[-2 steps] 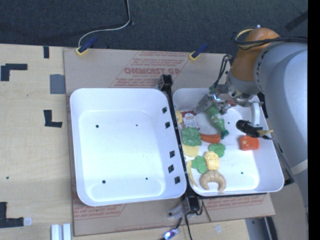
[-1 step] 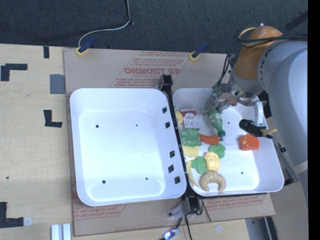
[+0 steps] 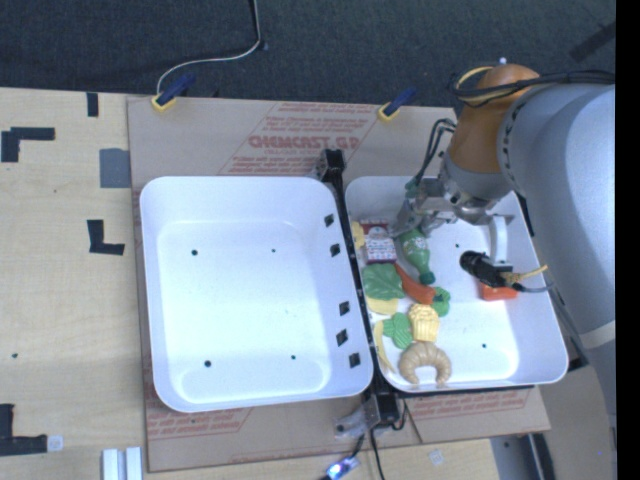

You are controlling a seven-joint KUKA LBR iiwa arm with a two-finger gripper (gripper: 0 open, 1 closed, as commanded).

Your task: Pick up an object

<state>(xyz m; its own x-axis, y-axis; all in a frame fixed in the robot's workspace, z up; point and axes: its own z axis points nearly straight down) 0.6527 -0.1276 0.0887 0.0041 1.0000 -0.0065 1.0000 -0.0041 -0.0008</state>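
Observation:
My gripper [image 3: 413,224] reaches down into the right bin [image 3: 530,363], at its far left part. Its tip stands right over a dark green toy vegetable [image 3: 416,258], beside a red and white packet [image 3: 378,243]. Whether it touches either one is hidden. Just in front lie a light green lettuce piece [image 3: 380,284] and an orange carrot-like piece [image 3: 417,289]. Nearer the front edge are a yellow corn cob [image 3: 424,321], a small green piece [image 3: 398,331] and a tan croissant [image 3: 425,363].
The left bin [image 3: 240,298] lies beside the right one, with a black divider strip [image 3: 345,268] between them. A small orange piece [image 3: 494,291] rests in the right half of the right bin. A yellow banana-like piece [image 3: 380,340] hugs that bin's left wall.

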